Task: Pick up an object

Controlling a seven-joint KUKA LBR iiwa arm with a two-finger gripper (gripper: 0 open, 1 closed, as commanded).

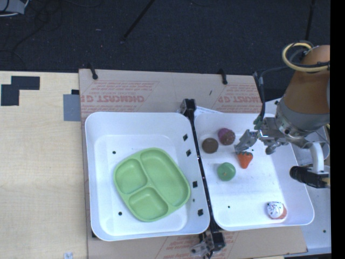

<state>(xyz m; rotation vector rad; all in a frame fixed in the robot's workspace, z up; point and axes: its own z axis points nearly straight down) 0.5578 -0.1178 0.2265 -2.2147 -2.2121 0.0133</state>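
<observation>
White plastic forms two shallow bins, seen from above at a slant, set side by side on a sheet of brown cardboard (140, 93) printed with red lettering. The cardboard is laid on a pale wooden bench (38, 171), and dark floor is seen across the top of the frame.

The left bin (99, 139), at the centre left of the frame, is occupied by a light green divided plate (151, 184) with three compartments, turned at an angle.

The right bin (294, 209), at the centre right, is occupied by several small objects. A brown ball (209, 145) and a dark purple ball (226, 136) are placed close together near its upper left. A green ball (226, 171) is seen lower down, near the middle. An orange-red strawberry-like piece (245, 159) lies just to the right of the green ball and a little higher. A small white and red object (276, 210) rests alone near the bin's lower right corner, well apart from the others.

The grey arm (304, 107), with its orange band, is seen reaching in from the right edge of the frame. The gripper (249, 144) is positioned over the right bin, directly above the orange-red piece, with its grey fingers pointing toward the lower left. Whether the fingers are spread or closed cannot be told from this angle, and no object is clearly seen between them.
</observation>
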